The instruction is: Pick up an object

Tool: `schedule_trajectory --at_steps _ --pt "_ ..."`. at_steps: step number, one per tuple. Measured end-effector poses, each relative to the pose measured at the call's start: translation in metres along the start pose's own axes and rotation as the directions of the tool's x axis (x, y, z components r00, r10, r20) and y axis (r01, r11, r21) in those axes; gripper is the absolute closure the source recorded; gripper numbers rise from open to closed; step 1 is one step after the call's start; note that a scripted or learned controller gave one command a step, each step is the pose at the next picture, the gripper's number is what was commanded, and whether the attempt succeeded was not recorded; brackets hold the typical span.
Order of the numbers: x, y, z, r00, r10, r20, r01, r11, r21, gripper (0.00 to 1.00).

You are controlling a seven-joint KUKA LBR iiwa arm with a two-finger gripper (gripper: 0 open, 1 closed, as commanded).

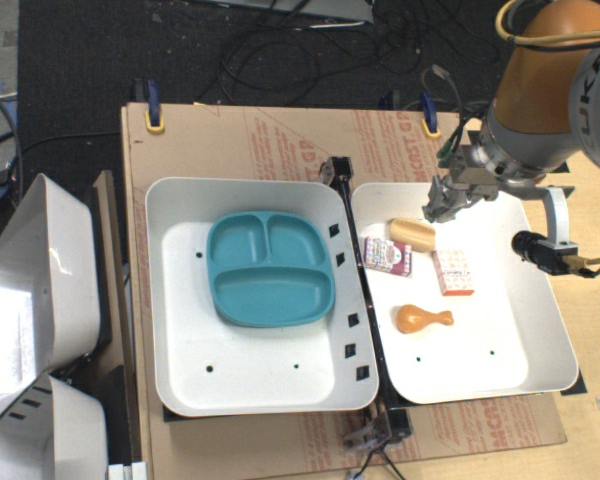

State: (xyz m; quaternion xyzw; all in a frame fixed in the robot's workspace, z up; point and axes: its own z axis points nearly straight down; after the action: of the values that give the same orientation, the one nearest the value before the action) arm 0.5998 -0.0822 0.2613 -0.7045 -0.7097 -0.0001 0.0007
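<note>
Brown board (280,133) covers the bench, held at its far edge by clamps, and carries two shallow white bins side by side. White and wide, the left bin (180,368) holds a teal plate (270,268) with three compartments, lying flat a little toward the far side of its floor. The right bin (520,348) touches the left one along a dark seam fitted with small black clips.

Grey with an orange band, the arm (545,68) reaches in from the right and hangs over the far part of the right bin. Its gripper (442,206) points down at the bin's far left area, just beside a tan block (412,233); whether its tips are spread or closed cannot be told from this angle, and nothing shows between them.

Four small things lie in the right bin, all near its left half. The tan block lies farthest back, tilted. Just in front of it and to the left sits a pink and white packet (387,256). To the right of that lies a red and white box (453,271), lengthwise. Nearest the front is an orange pear-shaped toy (422,318), on its side, apart from the others.
</note>
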Motion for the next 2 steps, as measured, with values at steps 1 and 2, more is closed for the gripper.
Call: schedule_trajectory --at_steps 1,2 --pt "0.047 0.002 0.010 1.000 0.000 0.000 0.000 1.000 0.000 1.00" --pt "0.107 -0.009 0.023 1.000 -0.001 -0.001 0.001 1.000 0.001 1.00"
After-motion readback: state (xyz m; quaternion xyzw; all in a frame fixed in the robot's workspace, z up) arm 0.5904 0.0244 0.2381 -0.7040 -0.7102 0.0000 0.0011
